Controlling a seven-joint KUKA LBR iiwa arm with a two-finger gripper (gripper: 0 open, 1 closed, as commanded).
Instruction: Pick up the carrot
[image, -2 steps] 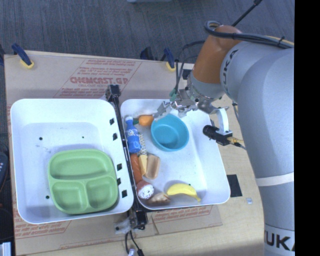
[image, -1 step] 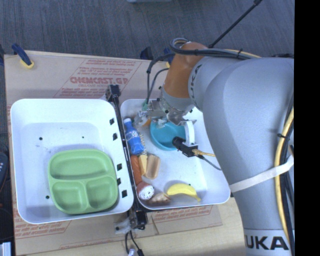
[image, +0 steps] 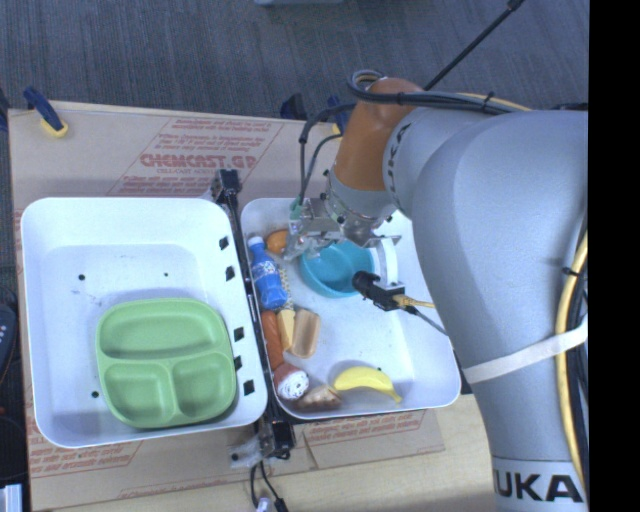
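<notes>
Reaching in from the right, the grey arm with the orange band is hanging its two-finger gripper (image: 318, 232) over the upper part of the right shallow white bin (image: 428, 352), just beside a round blue bowl (image: 340, 270). Whether the fingers are open or closed cannot be told; they are lost among the wrist hardware and cables. The long orange carrot (image: 273, 342) is lying along the left wall of that bin, below a blue plastic bottle (image: 266, 273) and touching a pale bread-like piece (image: 301, 331) on its right. It is sitting well apart from the gripper. A yellow banana (image: 366, 381) is resting near the bottom edge. The left white bin (image: 60, 250) is holding a green compartment tray (image: 165, 362). Both bins are sitting on cardboard (image: 190, 150) covering the tabletop.
</notes>
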